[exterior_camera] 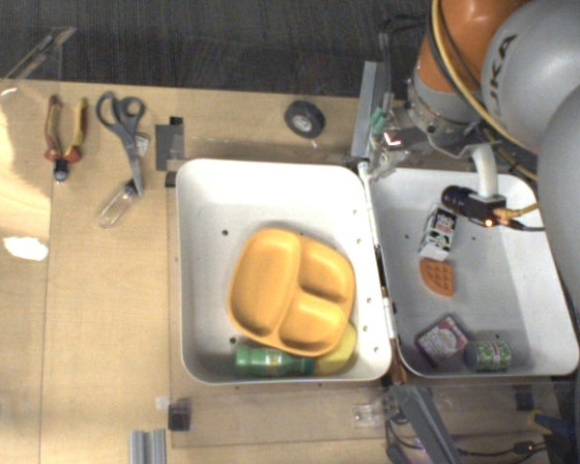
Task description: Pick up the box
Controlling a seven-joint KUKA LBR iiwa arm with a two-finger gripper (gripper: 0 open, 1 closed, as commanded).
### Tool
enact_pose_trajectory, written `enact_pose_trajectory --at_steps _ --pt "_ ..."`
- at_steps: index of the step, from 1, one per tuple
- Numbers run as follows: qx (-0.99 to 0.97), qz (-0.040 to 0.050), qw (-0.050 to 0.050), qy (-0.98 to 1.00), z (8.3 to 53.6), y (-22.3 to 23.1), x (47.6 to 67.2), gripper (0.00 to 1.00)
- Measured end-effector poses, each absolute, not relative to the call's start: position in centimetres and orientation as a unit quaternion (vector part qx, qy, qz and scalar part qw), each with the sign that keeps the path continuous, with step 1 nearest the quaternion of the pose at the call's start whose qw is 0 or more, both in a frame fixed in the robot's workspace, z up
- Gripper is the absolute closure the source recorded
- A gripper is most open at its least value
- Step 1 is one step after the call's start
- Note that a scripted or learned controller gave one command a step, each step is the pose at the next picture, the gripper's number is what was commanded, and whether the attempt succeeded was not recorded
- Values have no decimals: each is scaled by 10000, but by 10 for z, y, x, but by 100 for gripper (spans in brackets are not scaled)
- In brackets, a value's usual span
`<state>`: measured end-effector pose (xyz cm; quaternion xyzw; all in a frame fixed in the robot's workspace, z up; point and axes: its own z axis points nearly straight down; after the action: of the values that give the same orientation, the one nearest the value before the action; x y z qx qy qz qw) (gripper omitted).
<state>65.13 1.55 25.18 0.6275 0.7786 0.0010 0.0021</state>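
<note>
- jaws: at the far left corner of the right bin (522, 288), by its rim; open or closed cannot be told, nothing seen grasped
- white box (438, 233): on the right bin floor, left of centre toward the far edge, lying free, well clear of the jaws
- orange waffle-textured oval (438, 277): just nearside of the white box, almost touching it
- purple box (442, 339): near edge of the right bin, toward the near left corner
- green can (488, 354): on its side, just beside the purple box along the same near edge
- left bin (203, 259): yellow sectioned tray (295, 288) fills the middle, tilted, resting over a green bottle (266, 361) and a yellow item (343, 351) at the near edge
- arm (541, 56): comes in from the top right, orange band high, wrist bent down toward the far edge of the right bin
- surface (77, 307): scissors (126, 129), pliers (63, 133) and tape roll (304, 119) along the far edge, outside the bins
</note>
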Motion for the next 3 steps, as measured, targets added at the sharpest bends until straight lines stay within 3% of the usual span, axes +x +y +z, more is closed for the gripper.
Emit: enact_pose_trajectory --at_steps 1,2,3 --pt "6150 10 16 7886 215 -33 604 100" --pt "7110 17 16 7032 185 -42 570 100" --pt "5651 20 34 8250 229 -73 538 100"
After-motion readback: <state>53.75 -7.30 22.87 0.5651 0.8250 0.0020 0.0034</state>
